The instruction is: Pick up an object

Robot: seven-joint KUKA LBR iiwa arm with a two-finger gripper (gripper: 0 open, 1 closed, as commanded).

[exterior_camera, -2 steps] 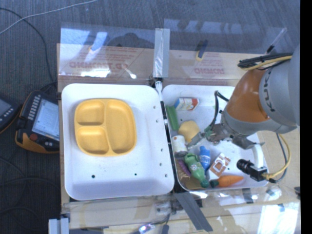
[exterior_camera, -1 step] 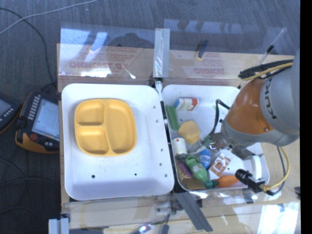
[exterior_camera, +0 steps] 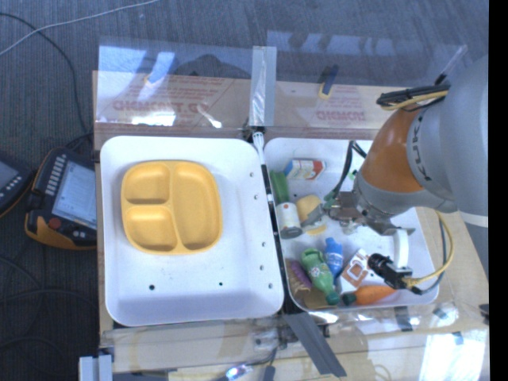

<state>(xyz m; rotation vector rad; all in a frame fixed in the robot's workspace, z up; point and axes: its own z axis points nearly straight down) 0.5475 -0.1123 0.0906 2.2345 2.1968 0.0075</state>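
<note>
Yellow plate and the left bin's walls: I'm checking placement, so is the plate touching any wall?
Apart. The camera view shows the plate lying on the bin floor with bare white floor all around it, clear of every wall.

The arm (exterior_camera: 432, 145) hides the right bin's (exterior_camera: 425, 292) middle.

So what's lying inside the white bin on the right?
The right white bin holds small clutter: a blue bottle, green bottle, orange carrot-like toy, a white tube. The grey arm covers the bin's far right part.
</note>
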